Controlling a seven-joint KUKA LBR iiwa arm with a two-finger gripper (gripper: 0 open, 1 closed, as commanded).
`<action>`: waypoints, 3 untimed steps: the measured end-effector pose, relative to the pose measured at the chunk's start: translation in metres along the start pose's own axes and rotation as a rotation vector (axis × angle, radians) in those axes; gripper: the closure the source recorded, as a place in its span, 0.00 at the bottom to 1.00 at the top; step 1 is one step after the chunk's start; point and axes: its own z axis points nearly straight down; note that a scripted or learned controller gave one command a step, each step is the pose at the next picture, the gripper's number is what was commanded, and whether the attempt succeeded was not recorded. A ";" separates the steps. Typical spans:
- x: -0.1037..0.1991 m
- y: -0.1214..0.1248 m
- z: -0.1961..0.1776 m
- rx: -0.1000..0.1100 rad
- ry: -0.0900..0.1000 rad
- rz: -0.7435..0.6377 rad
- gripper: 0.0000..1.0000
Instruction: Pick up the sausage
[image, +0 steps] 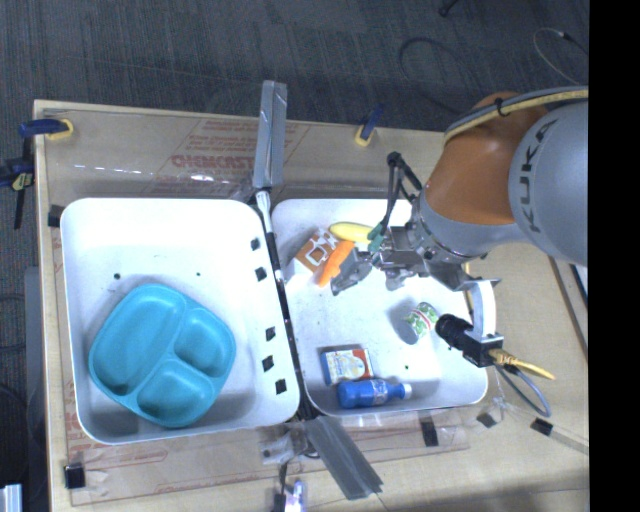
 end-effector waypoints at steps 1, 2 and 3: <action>0.022 -0.007 0.077 0.000 -0.001 -0.121 0.00; -0.020 0.002 0.116 0.001 0.000 -0.102 0.00; -0.045 0.027 0.119 -0.003 -0.001 -0.043 0.00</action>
